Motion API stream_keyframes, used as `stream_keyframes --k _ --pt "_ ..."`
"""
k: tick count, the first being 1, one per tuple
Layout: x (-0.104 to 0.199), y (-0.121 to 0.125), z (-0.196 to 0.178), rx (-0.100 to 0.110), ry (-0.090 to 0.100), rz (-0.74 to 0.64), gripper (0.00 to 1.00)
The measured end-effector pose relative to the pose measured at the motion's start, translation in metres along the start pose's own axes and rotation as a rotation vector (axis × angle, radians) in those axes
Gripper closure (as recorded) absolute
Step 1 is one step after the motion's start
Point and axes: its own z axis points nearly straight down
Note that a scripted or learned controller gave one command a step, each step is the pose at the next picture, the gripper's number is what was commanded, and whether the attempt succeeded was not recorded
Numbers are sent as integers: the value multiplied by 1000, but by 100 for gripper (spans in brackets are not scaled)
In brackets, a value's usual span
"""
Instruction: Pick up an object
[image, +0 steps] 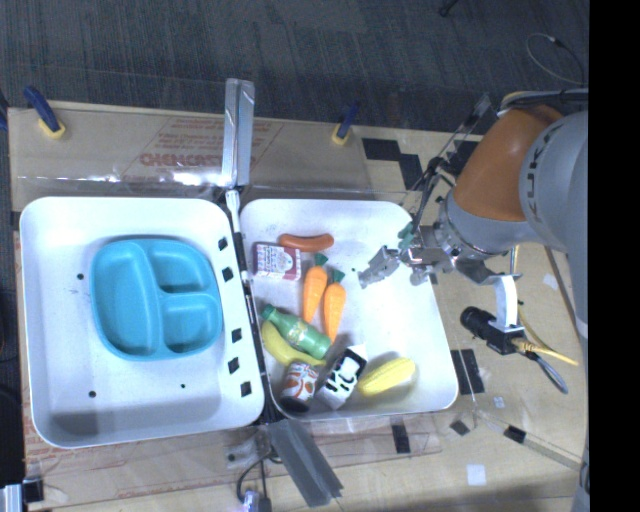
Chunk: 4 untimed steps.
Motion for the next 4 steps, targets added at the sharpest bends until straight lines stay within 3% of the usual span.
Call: stream_keyframes --k 1,2,3,4 --pt "-10 15 -25 -1 -1 293 0" --pt "31 14 73 2 0 302 0" --pt "84 16 107 1 0 241 0" --pt "84 16 98 5 0 238 100"
